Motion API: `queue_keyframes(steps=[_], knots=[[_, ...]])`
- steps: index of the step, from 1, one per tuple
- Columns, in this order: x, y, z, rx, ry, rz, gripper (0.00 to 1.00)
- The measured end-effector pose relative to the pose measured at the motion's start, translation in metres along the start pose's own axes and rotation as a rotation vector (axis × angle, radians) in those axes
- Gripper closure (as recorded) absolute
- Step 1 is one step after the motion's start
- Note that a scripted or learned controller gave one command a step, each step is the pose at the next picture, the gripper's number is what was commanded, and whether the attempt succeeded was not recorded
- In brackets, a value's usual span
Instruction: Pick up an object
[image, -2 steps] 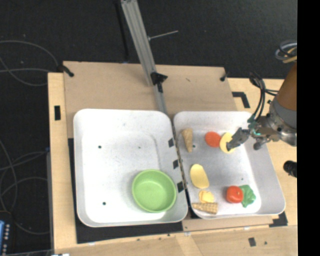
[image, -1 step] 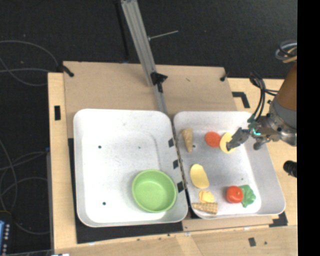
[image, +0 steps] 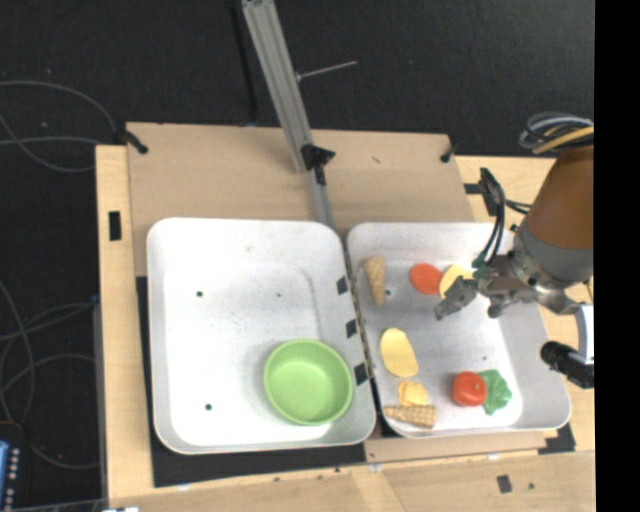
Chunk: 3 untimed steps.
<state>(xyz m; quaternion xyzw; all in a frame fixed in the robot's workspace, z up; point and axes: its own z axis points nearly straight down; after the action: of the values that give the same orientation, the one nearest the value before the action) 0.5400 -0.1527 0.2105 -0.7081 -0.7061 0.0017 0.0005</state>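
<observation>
Two white bins sit side by side on the counter (image: 250, 170). Left bin (image: 220, 270) has one green bowl (image: 308, 381) near its front right corner. Right bin (image: 520, 400) holds the rest: a tan cone-like piece (image: 375, 278) at its left wall, an orange-red ball (image: 425, 278) mid-back, a yellow oval piece (image: 399, 351) at centre-left, a small yellow chunk (image: 411, 392) just below it, a waffle-patterned piece (image: 412, 415) at the front edge, and a red tomato-like toy with a green leafy part (image: 478, 389) front right. Arm comes in from the right, orange band above the wrist. Pincer (image: 452, 296) hangs over the back of the right bin, just right of the orange-red ball, a yellow bit (image: 452, 277) right at its tip (contact unclear). Cannot tell whether the pincer is spread or pressed together.
</observation>
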Motion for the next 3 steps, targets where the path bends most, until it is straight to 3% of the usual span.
queue_keyframes(steps=[2, 3], knots=[[-0.011, -0.01, 0.102, 0.002, 0.0, -0.001, 0.0], [-0.01, -0.007, 0.088, -0.008, 0.002, 0.004, 1.0]])
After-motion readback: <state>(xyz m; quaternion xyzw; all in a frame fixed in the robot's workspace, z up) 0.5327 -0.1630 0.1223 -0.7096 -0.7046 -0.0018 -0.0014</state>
